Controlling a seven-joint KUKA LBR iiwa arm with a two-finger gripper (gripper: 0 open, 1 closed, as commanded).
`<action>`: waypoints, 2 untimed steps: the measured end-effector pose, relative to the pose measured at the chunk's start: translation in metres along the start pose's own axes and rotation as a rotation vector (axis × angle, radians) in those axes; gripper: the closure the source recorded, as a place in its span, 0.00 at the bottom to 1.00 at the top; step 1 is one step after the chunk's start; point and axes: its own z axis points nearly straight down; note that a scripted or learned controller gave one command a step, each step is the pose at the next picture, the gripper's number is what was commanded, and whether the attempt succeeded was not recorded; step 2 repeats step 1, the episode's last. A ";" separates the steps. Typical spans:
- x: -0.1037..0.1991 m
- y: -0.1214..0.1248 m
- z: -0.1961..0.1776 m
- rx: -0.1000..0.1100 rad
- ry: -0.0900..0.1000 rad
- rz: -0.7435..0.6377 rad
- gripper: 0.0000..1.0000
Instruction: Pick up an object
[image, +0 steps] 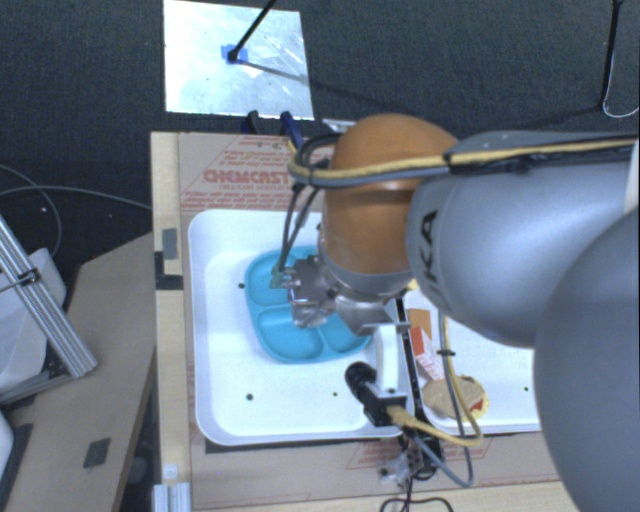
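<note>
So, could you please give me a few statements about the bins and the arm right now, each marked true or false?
1. A blue tray lies in the left bin. True.
2. The gripper is above the right bin. False: it is over the blue tray in the left bin.
3. The arm carries an orange band above the wrist. True.
4. The blue tray lies on the floor outside the bins. False: it is inside the left bin.
5. A round tan and red thing lies in the right bin. True.
</note>
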 end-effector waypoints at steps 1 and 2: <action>-0.023 0.046 -0.191 -0.014 -0.004 0.018 1.00; -0.023 0.046 -0.191 -0.014 -0.004 0.018 1.00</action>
